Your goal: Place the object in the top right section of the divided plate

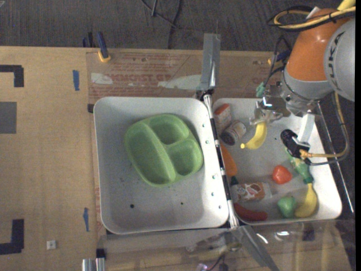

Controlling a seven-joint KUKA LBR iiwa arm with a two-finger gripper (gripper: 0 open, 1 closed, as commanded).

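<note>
From the overhead camera you see the gripper [265, 115] low in the right bin [330, 208], touching the top end of a banana [255, 137]; I cannot tell its state. I judge this the picking step. Next comes a lift and carry to the green divided plate [163, 149] in the left bin [113, 202]. Both bins sit on a cardboard-covered bench [45, 151].

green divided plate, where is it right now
The green divided plastic plate lies in the left white bin, near its middle, slightly toward the far side. It is well left of the gripper, which hangs over the right bin.
</note>
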